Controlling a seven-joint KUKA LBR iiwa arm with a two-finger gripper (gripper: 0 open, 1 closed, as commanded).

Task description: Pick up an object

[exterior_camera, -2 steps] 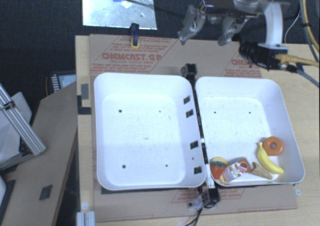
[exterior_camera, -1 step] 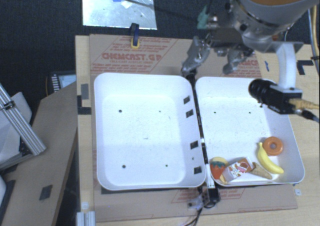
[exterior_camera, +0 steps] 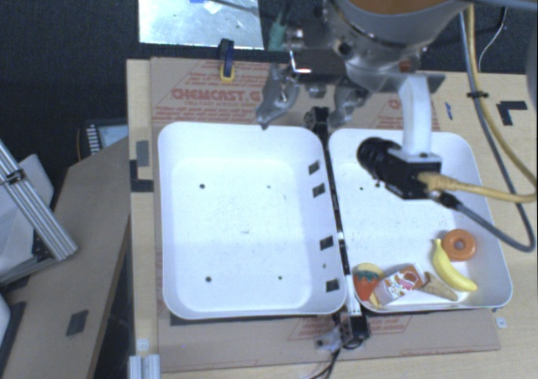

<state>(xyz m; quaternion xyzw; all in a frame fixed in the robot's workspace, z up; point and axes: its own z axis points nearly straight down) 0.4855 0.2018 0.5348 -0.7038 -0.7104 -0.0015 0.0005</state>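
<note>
Toys crowd right bin's near corner

Yellow plastic banana (exterior_camera: 451, 267), orange ring (exterior_camera: 459, 244) and small printed packet (exterior_camera: 398, 284) lie in the right white bin (exterior_camera: 483, 192). Farther back, the metal two-finger gripper (exterior_camera: 305, 110) hangs spread and unladen above the bins' far rims.

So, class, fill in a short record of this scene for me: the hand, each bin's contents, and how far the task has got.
hand: above the far rim between the bins, nothing between its fingers
left bin: bare white floor
right bin: items gathered in the near corner
items: banana, orange ring, tomato, printed packet
task state: nothing picked up yet
</note>
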